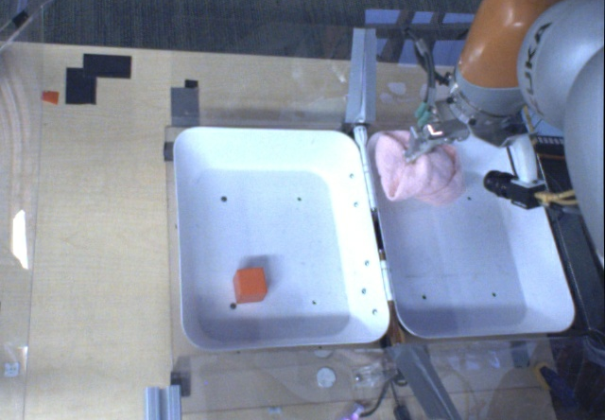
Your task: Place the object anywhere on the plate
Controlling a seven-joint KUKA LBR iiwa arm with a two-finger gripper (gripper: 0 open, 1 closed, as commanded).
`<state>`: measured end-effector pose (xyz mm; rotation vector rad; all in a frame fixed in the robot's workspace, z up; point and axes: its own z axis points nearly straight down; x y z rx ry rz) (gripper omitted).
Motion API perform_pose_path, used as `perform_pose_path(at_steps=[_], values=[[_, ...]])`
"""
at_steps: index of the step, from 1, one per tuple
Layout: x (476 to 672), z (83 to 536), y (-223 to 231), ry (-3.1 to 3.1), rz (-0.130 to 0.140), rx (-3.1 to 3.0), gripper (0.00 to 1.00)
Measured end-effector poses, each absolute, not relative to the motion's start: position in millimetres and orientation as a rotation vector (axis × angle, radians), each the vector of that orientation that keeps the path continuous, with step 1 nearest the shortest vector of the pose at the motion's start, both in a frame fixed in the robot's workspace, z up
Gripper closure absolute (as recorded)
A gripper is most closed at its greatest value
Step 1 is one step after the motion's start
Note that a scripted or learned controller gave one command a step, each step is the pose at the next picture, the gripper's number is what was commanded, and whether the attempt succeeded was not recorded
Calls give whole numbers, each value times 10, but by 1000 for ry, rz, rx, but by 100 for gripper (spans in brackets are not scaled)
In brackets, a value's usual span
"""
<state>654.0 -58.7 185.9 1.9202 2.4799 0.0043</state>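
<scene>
Orange block point(250, 285) lies far left of jaws point(427, 137).

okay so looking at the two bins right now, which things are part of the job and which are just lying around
Part of the job:
- orange block, in the left bin
- pink plate, in the right bin
- gripper, over the pink plate

Just lying about:
- black shapes on the bench
- small orange marker near them
</scene>
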Motion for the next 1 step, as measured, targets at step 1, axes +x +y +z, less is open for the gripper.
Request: perform_pose_path(at_steps=[1], values=[[6560,2265,-570,2488,7,1908,100]])
